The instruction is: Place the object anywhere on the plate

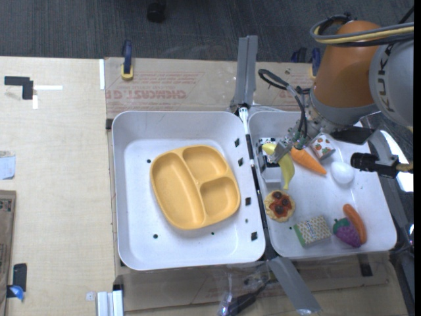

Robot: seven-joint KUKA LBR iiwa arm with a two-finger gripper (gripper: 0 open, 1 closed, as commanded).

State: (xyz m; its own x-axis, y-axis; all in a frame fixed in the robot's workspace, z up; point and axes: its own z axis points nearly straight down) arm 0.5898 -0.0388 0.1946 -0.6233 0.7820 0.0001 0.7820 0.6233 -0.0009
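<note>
The task looks barely begun: the yellow plate [195, 187] in the left bin [131, 196] bears nothing, and the gripper [284, 151] hangs low over the right bin [381, 196] at the banana [287, 168], its grip I cannot tell

The plate [195, 187] lies in the left bin [125, 196]; the banana [287, 168], carrot [308, 160] and egg [342, 173] lie in the right bin [381, 232].

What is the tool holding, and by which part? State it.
Cannot be told. The tool sits at the top end of the yellow banana beside the carrot; a hold there isn't clear.
</note>
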